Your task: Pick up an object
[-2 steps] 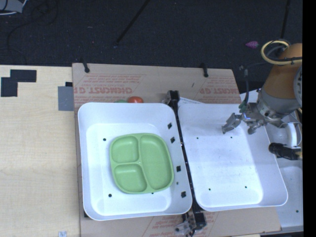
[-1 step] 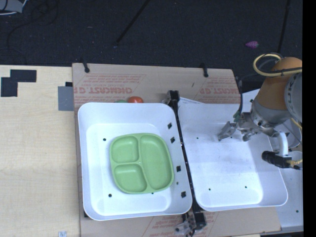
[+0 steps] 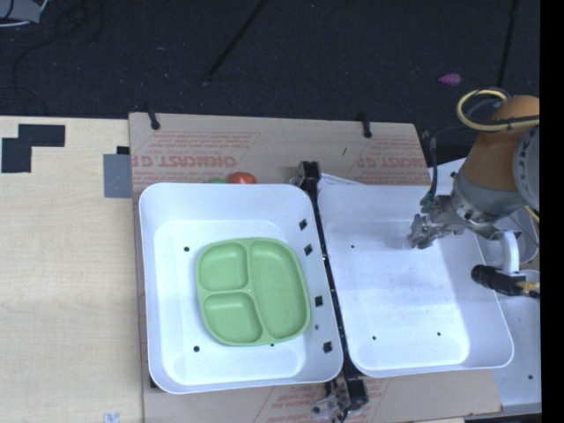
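Gripper [image 3: 426, 233] over right bin [image 3: 397, 359], finger state unclear; green divided plate [image 3: 253, 290] untouched in left bin [image 3: 167, 359]; pick not started.

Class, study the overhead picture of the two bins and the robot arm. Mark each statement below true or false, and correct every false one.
1. The green plate lies in the left bin. True.
2. The plate has three compartments. True.
3. The gripper is over the left bin. False: it is over the right bin, near its upper right part.
4. The gripper is touching the green plate. False: the two are well apart, in different bins.
5. A small red object sits just beyond the far rim of the left bin, on the cardboard. True.
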You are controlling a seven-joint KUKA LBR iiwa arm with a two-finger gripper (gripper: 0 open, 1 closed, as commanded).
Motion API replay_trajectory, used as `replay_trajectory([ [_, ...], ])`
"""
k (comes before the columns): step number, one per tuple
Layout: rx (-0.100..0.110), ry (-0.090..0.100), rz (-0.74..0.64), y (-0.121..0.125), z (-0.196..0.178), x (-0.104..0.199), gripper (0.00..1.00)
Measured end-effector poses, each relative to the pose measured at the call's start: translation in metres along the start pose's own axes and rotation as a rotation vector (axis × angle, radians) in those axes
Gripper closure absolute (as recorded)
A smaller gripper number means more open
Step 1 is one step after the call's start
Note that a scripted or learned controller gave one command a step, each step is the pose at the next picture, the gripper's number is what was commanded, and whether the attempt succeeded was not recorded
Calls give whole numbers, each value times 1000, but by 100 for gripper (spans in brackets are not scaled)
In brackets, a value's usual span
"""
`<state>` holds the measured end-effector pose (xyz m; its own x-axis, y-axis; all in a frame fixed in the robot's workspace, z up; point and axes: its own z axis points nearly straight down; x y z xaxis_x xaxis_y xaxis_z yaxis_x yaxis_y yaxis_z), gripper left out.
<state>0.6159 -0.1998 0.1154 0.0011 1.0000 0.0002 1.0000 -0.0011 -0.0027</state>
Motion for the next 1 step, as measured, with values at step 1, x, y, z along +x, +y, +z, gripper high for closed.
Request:
replay_trajectory([
  [1,-5,-1,0,-1,-43,0,100],
])
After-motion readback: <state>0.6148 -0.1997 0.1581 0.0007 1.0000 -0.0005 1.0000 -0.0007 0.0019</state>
